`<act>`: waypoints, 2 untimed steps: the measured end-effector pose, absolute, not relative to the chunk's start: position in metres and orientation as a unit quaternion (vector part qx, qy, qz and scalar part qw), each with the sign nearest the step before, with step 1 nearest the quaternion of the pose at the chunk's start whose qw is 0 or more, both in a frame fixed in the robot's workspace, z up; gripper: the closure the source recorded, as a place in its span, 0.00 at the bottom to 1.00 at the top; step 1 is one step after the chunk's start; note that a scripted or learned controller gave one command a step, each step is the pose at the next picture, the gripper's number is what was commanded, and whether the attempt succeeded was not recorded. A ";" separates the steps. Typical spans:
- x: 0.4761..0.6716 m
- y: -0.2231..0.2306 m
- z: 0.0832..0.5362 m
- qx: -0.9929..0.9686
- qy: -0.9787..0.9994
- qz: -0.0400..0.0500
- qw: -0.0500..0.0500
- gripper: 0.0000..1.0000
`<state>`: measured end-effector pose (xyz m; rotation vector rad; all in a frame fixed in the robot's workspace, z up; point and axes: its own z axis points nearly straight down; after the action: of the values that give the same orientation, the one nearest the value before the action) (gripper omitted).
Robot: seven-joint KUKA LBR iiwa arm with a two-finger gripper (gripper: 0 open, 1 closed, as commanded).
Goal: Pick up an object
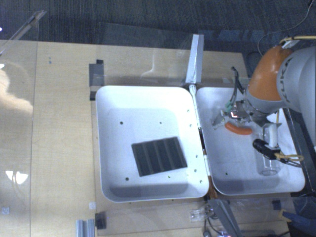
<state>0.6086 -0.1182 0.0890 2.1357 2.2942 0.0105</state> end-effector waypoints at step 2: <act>0.627 -0.135 0.089 0.679 0.734 0.003 0.005 1.00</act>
<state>0.6266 -0.1352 0.0891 2.1253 2.2998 0.0097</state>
